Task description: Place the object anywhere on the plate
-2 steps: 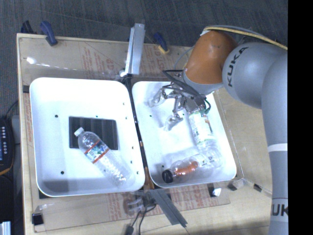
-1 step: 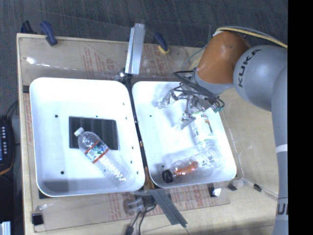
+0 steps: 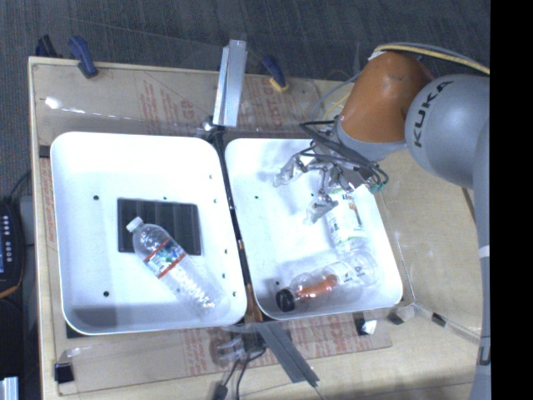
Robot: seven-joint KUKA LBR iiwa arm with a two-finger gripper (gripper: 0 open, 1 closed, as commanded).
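Two clear bottles lie in the right bin [image 3: 250, 223]; the upper bottle [image 3: 347, 230] lies just below the gripper [image 3: 326, 192], whose grip state I cannot tell. Transparent plastic, labelled.

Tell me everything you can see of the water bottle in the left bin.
The water bottle is clear plastic with a white cap and a red and blue label band around its middle. It lies on its side, slanted, cap toward the bin's upper left and base toward the lower right corner. Its upper part overlaps the black plate; the lower part rests on the floor of the left bin. It looks capped and intact. The gripper is away over the right bin.
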